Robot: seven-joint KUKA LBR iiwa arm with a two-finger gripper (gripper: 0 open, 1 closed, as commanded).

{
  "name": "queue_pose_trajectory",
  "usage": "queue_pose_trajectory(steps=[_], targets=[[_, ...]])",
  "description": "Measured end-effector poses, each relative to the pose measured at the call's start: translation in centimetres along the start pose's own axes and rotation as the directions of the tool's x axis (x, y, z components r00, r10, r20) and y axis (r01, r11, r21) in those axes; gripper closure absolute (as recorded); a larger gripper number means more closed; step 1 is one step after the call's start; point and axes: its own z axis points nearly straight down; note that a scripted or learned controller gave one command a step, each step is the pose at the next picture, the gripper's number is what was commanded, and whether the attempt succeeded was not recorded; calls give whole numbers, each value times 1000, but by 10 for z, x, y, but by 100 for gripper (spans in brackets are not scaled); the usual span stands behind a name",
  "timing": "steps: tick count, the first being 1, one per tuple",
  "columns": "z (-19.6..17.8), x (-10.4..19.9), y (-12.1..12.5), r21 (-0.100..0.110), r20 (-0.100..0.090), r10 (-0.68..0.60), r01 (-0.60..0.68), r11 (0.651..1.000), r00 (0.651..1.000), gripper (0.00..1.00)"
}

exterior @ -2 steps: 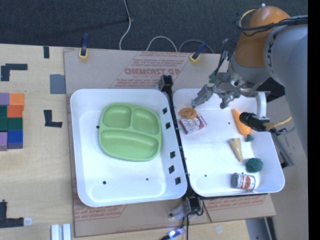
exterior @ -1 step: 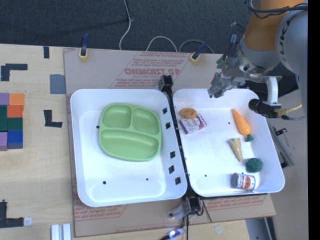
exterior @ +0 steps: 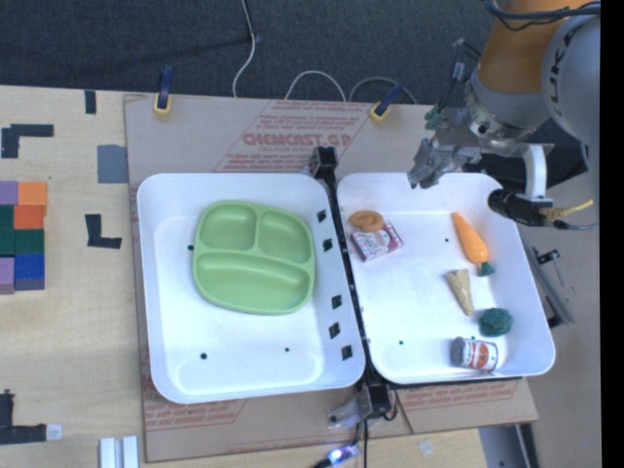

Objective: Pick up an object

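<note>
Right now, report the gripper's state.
Gripper: above the right bin's far edge, holding nothing visible; open or shut cannot be told.

We see a wooden counter [exterior: 68, 378] under a printed cardboard sheet [exterior: 283, 130], two clamps – yellow-blue [exterior: 163, 97] and [exterior: 383, 102] – at its far edge, coloured blocks [exterior: 21, 237] stacked at left, a white cable [exterior: 249, 52] trailing over dark cloth [exterior: 117, 27].
</note>
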Motion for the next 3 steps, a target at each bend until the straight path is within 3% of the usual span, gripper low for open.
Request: queue_pose_trajectory(steps=[3], targets=[[39, 140, -92, 5, 1, -2, 2, 1000, 1000, 100]])
